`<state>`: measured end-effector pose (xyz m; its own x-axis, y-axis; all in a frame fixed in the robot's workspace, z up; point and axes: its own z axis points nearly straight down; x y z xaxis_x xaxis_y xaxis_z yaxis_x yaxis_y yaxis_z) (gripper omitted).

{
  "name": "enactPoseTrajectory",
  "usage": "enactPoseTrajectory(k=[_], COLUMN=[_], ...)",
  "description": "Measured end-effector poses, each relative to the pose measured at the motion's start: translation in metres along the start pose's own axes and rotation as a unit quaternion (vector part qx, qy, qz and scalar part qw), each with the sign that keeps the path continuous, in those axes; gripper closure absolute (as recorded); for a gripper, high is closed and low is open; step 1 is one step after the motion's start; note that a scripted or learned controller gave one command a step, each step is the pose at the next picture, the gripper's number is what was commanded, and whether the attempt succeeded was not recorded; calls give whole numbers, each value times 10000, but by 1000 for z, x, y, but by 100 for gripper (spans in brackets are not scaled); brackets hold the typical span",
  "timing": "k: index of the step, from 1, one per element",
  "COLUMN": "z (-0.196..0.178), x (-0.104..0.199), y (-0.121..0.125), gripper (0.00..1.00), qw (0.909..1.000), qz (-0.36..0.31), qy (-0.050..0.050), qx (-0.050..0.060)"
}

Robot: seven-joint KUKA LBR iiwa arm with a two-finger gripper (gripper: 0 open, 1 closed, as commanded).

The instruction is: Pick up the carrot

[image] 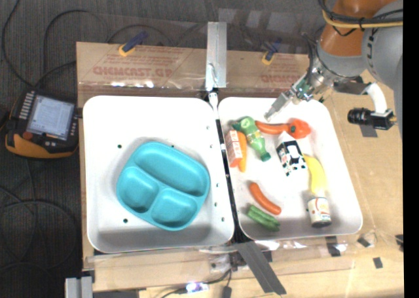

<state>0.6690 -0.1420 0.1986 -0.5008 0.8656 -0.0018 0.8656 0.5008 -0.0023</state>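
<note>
The carrot (241,149) is a slim orange piece lying near the left wall of the right bin (344,159), beside a green leafy piece (247,124) and a red-orange packet (233,146). My gripper (275,111) hangs over the bin's back edge, slanting down to the left. Its tip is above and to the right of the carrot, close to a long red-orange pepper (280,127). Nothing shows in its grasp.
The right bin also holds a banana (316,172), a small bottle (319,211), a black-and-white toy (291,156), an orange sausage (264,198) and a green vegetable (262,217). A blue divided plate (163,185) lies in the left bin (105,120).
</note>
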Motion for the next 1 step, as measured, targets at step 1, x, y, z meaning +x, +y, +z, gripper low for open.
enactPoseTrajectory(k=[1], z=[17], x=[87], y=[24], gripper=[0], qw=[9926], qz=[-1213], qy=[22], qx=[-6])
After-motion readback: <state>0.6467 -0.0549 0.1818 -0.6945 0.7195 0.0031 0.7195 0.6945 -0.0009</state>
